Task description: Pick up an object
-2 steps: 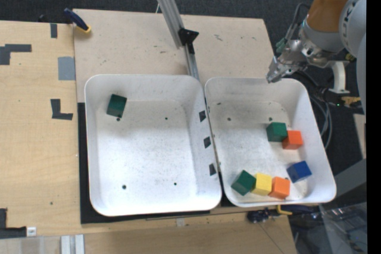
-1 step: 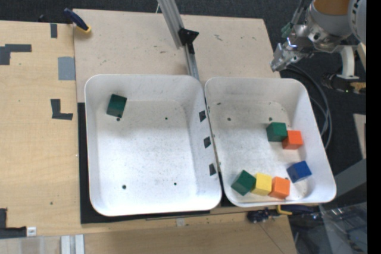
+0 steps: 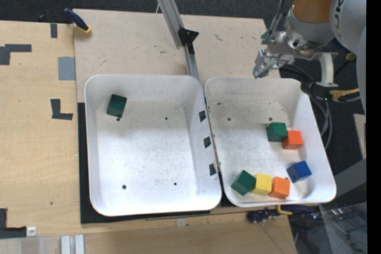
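- Camera view: right bin is the landmark; left bin touches its left side.
- Claw hangs just above right bin's far rim, nothing between fingers; open or closed: cannot tell.
- Inside right bin: six blocks, green block touching orange block.
- Dark green block in left bin.

2 white bins, green, orange, yellow, blue blocks
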You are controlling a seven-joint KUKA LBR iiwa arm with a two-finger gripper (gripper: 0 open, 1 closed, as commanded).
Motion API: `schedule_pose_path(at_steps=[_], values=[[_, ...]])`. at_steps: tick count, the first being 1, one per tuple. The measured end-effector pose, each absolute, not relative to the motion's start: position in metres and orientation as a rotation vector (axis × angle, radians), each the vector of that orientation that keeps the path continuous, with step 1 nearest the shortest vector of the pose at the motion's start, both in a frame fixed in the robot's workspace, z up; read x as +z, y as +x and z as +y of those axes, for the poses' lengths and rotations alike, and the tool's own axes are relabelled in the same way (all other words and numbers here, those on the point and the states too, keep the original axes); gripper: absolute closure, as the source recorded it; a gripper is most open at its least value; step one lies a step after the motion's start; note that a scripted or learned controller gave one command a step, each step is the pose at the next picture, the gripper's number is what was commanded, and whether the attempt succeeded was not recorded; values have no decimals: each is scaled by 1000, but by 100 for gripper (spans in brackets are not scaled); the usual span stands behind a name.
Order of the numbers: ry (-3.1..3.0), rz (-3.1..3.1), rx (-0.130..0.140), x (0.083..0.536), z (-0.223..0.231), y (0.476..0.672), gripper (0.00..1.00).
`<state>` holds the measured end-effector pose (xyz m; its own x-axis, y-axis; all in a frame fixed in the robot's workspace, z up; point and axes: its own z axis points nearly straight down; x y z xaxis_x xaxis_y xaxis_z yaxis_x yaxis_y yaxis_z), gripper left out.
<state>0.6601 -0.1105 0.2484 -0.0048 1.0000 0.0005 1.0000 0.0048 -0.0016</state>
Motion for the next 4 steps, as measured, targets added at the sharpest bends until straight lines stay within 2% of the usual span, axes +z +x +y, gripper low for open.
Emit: schedule_pose_path(at_steps=[2, 4], values=[[-2214, -2225, 2, 244, -34, 618, 100], [-2214, -2224, 5, 239, 46, 561, 100]])
